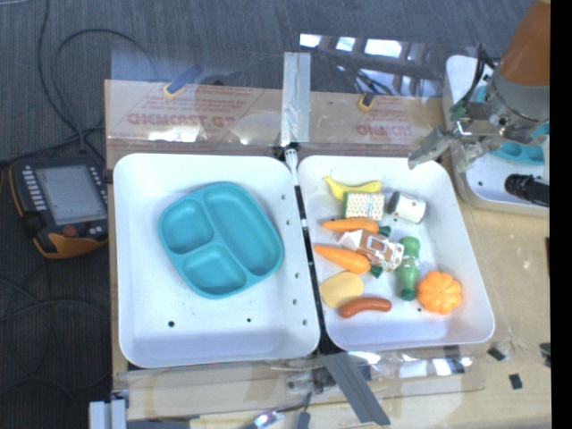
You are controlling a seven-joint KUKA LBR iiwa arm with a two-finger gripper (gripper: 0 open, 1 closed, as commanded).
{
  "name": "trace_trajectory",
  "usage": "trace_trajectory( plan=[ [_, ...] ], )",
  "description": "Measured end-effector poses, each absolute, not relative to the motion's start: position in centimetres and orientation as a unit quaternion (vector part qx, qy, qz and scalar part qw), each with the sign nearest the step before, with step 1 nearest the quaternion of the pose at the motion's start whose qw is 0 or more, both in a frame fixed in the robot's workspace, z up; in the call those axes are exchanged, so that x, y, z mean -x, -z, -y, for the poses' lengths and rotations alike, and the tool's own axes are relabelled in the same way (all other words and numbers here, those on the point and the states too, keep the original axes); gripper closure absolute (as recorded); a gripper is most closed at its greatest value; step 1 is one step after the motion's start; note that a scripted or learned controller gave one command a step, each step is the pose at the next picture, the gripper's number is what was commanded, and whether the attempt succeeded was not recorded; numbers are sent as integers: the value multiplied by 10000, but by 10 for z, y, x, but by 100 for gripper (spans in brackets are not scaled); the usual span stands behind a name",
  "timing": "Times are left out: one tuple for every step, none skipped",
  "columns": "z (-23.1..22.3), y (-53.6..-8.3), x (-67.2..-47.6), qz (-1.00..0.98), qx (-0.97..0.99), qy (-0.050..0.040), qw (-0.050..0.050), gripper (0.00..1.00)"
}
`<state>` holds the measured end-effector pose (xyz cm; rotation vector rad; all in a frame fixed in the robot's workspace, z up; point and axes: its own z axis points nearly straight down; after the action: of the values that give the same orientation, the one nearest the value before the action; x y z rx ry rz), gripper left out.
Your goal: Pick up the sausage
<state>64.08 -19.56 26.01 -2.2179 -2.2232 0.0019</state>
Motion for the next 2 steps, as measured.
trace_trajectory(
  plan=[
    [119,-192,-637,6902,7236,-10,6,0],
    [108,-244,-668,7553,6554,-15,-16,0]
  ],
)
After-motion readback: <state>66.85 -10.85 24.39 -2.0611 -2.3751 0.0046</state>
